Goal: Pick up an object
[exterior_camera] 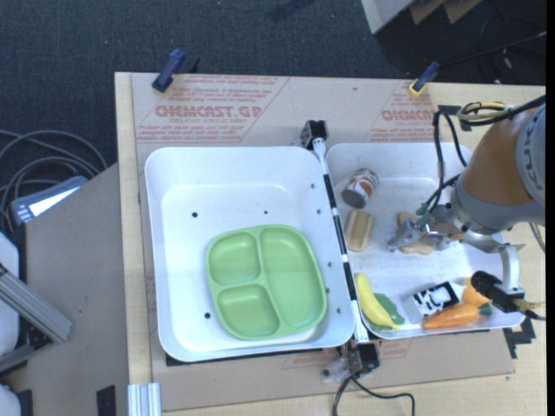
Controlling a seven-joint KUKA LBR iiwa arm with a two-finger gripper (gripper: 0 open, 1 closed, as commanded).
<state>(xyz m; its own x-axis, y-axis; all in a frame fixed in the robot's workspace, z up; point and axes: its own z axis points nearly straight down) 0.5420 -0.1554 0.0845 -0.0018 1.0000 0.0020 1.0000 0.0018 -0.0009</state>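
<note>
Jaws of the gripper (408, 237) sit low in the right bin (395, 156), pointing toward the divider between the two bins, and from where I stand I cannot tell how far apart they are or whether anything is caught between them. A small tan object (420, 247) lies right at the fingertips, touching or nearly so; it is too blurred to name. Just beyond the jaws, toward the divider, lies one pale wooden block (358, 230), near but apart from the tips. Up and away from the jaws, toward the far wall of the same bin, one small can (361, 187) with a red and white label lies on its side. Below the jaws, by the near wall, one banana (373, 301) rests along the divider, with a green piece against it. Beside that, behind the jaws and under the wrist, are one black-and-white packet (435, 297) and one orange carrot (455, 314), touching each other. That makes six things or so in the right bin. Across the divider from the jaws, the left bin (173, 180) holds a single green tray (263, 281) with three compartments, lying flat toward the near side.
</note>
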